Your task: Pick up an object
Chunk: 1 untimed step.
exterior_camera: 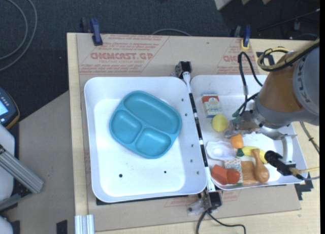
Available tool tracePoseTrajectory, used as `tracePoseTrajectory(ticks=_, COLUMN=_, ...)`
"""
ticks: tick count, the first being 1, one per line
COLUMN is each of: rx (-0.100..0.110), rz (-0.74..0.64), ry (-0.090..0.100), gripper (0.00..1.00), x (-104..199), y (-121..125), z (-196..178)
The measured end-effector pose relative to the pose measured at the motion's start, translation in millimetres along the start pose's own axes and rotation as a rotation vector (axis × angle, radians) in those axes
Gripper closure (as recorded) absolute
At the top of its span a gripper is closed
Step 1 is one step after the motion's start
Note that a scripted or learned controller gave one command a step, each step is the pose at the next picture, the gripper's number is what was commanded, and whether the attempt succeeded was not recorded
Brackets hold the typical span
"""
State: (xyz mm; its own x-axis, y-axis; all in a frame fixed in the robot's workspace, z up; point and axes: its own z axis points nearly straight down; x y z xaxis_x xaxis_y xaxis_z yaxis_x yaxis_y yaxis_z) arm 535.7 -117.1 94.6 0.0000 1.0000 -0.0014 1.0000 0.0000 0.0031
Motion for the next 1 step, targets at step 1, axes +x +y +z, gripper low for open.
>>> tracePoseTrajectory(ticks=1, rx=-0.009, rz=-0.009, ry=0.004, gripper=1.0, x=71.8, y=30.2, z=-95.4)
